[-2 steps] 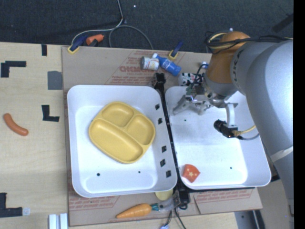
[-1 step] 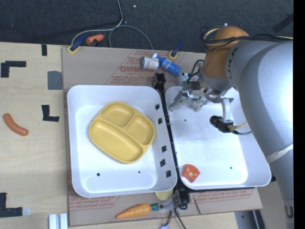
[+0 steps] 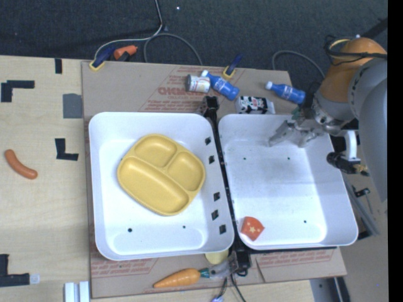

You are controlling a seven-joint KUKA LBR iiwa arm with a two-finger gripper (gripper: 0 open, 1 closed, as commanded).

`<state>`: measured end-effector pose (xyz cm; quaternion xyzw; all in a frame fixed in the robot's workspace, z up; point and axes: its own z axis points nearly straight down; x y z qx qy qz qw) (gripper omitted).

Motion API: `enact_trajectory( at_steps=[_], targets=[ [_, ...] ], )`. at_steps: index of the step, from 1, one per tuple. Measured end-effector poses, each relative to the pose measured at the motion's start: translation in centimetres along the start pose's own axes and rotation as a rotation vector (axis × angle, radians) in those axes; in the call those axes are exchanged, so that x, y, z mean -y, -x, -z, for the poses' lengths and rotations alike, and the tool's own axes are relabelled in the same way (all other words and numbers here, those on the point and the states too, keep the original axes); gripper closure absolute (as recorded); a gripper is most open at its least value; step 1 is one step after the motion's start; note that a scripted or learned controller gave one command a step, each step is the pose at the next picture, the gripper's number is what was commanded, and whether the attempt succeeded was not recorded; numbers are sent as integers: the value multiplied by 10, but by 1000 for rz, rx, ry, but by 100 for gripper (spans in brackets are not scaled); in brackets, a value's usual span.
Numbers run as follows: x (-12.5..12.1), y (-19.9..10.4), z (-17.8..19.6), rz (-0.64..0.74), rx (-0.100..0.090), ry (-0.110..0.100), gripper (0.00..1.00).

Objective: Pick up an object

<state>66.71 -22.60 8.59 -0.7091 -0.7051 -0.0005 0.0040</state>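
Dark carpet backs a pale tabletop (image 3: pixel 38 118) with a cardboard sheet under two white bins. At nine o'clock, off the cardboard, lies a sausage (image 3: pixel 20 164). The left bin (image 3: pixel 104 128) holds a yellow divided plate (image 3: pixel 161 173). Below the bins at six o'clock lies a carrot (image 3: pixel 177 278). Along the bins' top edge, near twelve o'clock, sit small bottles (image 3: pixel 217 85). The right bin (image 3: pixel 337 228) holds one thing, a red block (image 3: pixel 252 229), in its lower left corner close to the wall. The end effector (image 3: pixel 291 134) hangs over the bin's top edge toward two o'clock, fingers spread and gripping nothing. To do this well, it should travel toward seven o'clock, turn so the fingers clear the wall, then descend squarely over the block.
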Motion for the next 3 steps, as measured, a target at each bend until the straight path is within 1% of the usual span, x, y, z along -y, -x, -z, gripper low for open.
enact_trajectory(
  at_steps=[1,2,3],
  targets=[
    [-2,-72,32,12,6,7,0],
    [75,-124,-1,9,9,8,0],
    [3,-110,-1,9,8,10,0]
  ],
)
